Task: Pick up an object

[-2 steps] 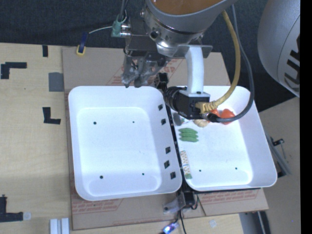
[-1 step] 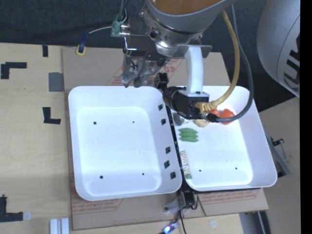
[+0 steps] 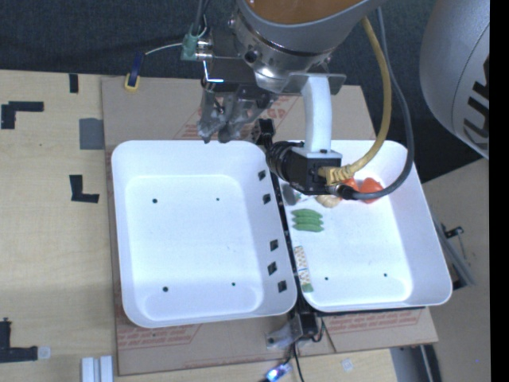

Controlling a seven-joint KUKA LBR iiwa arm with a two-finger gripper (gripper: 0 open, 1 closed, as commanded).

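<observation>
From above, the arm comes in at the top of the view, its orange band and grey wrist hanging over the far edge of the bins. The gripper points down at the far rim of the left bin, near the bin's far right corner. Its dark fingers sit close side by side with nothing seen between them; whether they are apart or together I cannot tell. A white bracket with a black box hangs from the wrist over the far left corner of the right bin, with a yellow hose curving down to it.

In the right bin lie a green pod near the divider, a small tan piece just beyond it, and an orange object further right, beside the hose's end.
</observation>
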